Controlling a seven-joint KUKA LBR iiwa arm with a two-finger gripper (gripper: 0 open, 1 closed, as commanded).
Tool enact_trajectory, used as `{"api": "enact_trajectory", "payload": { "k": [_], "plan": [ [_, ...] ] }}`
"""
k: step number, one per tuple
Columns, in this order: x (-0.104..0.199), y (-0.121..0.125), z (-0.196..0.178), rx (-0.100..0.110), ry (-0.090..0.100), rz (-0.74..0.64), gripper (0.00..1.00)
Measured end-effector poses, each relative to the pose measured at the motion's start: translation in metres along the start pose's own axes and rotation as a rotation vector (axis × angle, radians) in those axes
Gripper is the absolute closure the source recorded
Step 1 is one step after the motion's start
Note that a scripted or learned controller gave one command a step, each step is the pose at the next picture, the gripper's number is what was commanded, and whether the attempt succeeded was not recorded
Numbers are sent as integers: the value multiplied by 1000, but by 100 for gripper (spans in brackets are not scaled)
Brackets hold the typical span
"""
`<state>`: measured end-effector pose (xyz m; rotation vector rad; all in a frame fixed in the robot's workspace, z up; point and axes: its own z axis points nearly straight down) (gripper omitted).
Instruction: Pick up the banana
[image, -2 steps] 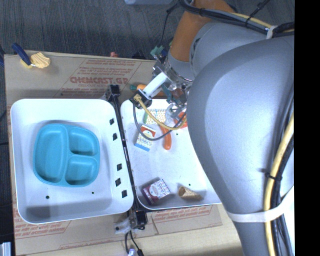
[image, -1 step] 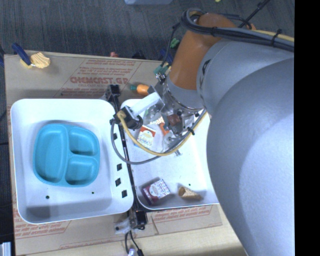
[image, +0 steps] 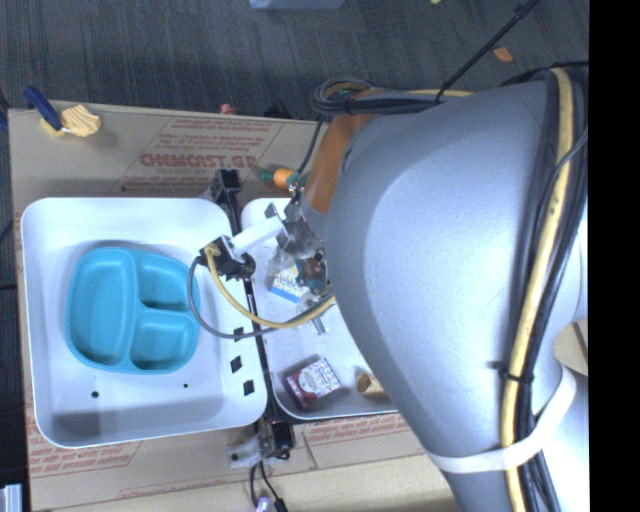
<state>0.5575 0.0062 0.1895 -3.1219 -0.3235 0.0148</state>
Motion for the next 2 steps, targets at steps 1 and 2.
{"api": "enact_trajectory", "payload": {
  "k": [1,2],
  "plan": [
    [-77,74,-1,0,4,-192,0],
    [-101,85,83,1,3,-392,0]
  ]
}}
